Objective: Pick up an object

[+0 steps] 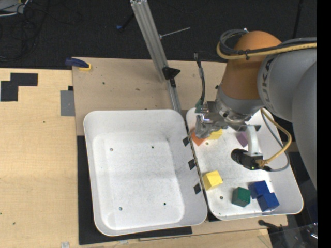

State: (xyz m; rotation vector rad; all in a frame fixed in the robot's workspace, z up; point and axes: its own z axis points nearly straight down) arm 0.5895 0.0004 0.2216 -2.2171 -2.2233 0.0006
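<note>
My gripper is down at the far left corner of the right bin, under the orange wrist band. Just below it lie an orange object and a yellow piece, both partly hidden by the gripper body. The gripper touches or nearly touches them, and I cannot tell if either sits between its fingers. A purple piece lies to the right, partly hidden by the arm. Nearer the front sit a yellow cube, a green block and a blue block.
The left bin lies beside the right one, with black clips along the shared wall. A slanted aluminium rail rises behind the bins. A black cable and sensor hang off the wrist above the right bin.
</note>
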